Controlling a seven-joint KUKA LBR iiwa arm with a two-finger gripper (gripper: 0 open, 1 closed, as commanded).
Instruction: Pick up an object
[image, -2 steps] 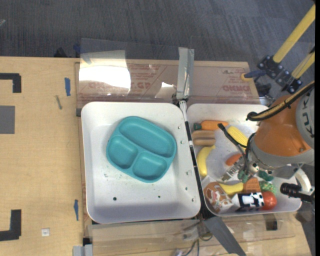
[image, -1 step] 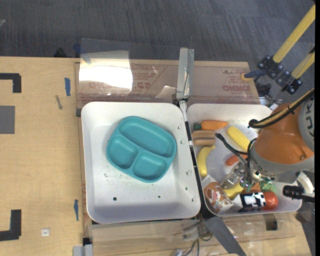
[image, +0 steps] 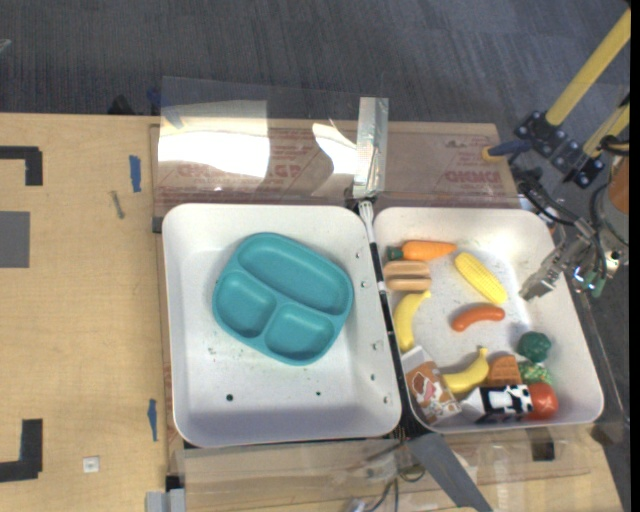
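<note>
The right bin (image: 575, 330) holds a scatter of smooth, glossy toy foods. An orange carrot (image: 428, 250) lies near the top with its long axis nearly left to right, and just below it sits a hot dog in a bun (image: 407, 275), also running left to right. A yellow corn cob (image: 480, 278), ribbed and tapered, slants from upper left to lower right. A red-orange sausage (image: 477, 317) lies below it, slightly curved, its long axis close to horizontal with the right end raised. A pale yellow banana (image: 408, 318) curves along the bin's left wall, running mostly top to bottom. A second, deeper yellow banana (image: 468, 372) tilts up towards the right. Near it are a dark green broccoli floret (image: 534, 346), a printed packet (image: 430, 390), a black-and-white cow-patterned piece (image: 507, 399) and a red tomato-like piece (image: 543, 400).

The left bin (image: 190, 300) carries a teal plastic plate (image: 283, 297) with three rounded compartments, set at a slant.

The gripper (image: 548, 276) hangs over the right bin's upper right edge, its metal tip angled down and to the left, well apart from the corn cob. Nothing sits between the jaws; whether they are parted or closed is hard to make out at this angle. Both bins rest on a brown wooden bench (image: 80, 330).
</note>
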